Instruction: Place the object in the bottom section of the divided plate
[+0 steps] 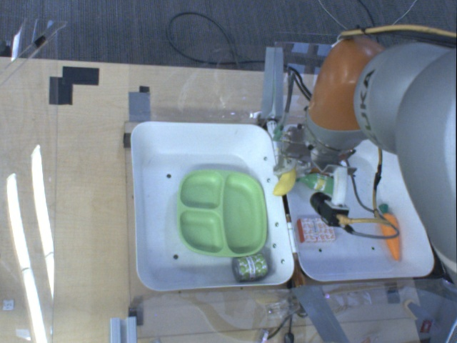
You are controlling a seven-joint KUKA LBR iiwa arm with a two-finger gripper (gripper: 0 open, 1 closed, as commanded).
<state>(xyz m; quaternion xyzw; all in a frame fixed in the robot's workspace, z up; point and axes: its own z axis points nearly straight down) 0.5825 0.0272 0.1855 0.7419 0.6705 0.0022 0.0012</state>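
On the left, the wooden bench (64,213) bears black tape marks near its upper edge. The left bin (150,163) holds a light green divided plate (223,213) with three sections — two small ones on the left and one long one on the right. Just below the plate, touching its lower edge, lies a small can (250,266) on its side with a green patterned label; its writing is too small to read. At the seam between the bins, a yellow banana-like object (285,184) hangs at the gripper (291,164), just above the left bin's right rim. Whether the gripper clamps it cannot be told — the wrist hides the tips. In the right bin (414,256) lie a green item (316,183), a red-printed card (315,229) with unreadable print, and an orange carrot (391,236). "UK" shows on the grey arm (407,98).
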